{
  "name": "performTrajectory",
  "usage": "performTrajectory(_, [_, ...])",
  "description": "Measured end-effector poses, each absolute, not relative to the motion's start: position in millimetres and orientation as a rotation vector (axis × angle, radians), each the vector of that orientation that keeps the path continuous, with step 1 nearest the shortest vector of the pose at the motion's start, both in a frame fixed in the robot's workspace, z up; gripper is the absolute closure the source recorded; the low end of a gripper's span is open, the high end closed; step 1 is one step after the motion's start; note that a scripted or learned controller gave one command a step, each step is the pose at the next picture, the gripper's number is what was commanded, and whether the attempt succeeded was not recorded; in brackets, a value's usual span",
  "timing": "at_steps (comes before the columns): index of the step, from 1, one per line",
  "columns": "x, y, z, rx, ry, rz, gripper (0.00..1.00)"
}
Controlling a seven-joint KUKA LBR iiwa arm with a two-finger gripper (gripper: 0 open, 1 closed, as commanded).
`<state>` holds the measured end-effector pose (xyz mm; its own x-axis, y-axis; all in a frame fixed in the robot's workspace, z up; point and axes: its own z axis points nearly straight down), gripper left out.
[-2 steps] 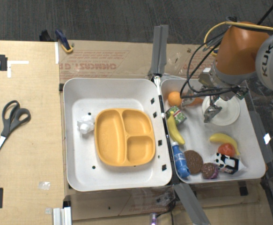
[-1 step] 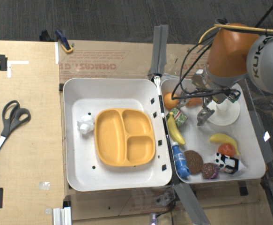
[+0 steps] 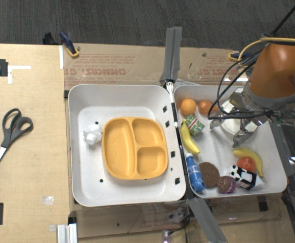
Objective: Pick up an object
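Lying on a tan worktop (image 3: 31,186) before dark carpet (image 3: 112,9), two white bins: left (image 3: 79,151) holds a yellow tray (image 3: 135,148). Right bin (image 3: 276,156): banana (image 3: 189,139), yellow, long axis near-vertical, by the divider. Jaws (image 3: 233,128) spread open above the bin, gripping nothing.

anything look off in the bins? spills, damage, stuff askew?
No spill or damage shows. Mild oddities: a crumpled white wad lies loose in the left bin, touching the yellow divided plate. In the right bin the toy food is jumbled along the near side, with a blue bottle against the dividing wall.
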<state>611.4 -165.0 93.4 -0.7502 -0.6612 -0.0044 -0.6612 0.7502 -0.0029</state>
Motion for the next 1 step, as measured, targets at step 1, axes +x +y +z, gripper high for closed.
performTrajectory(1, [657.1,-95.5,94.0,-1.308,2.852,-0.004,0.0])
